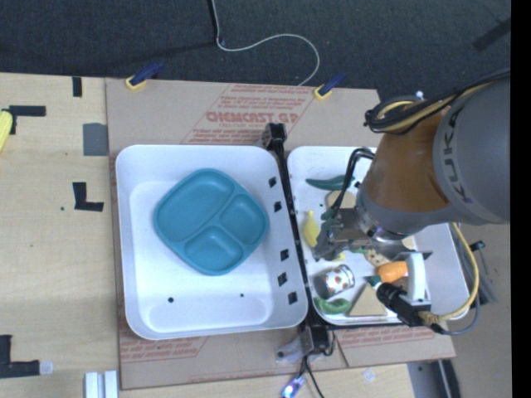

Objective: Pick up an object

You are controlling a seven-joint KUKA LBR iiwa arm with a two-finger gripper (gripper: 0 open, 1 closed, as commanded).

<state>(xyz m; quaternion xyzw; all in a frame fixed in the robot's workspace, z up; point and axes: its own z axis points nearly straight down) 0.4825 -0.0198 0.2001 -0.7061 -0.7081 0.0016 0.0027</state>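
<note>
Reaching over the right bin (452, 247), I hang my gripper (336, 235) low among its clutter, just above a shiny metal object (336, 281) near the bin's front edge. Whether I grasp anything, I cannot tell. Next, I judge, comes a clean close and lift.

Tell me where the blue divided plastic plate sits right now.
The blue divided plastic plate lies in the left white bin, slightly above its middle, across the black divider from the arm and the cluttered right bin.
</note>
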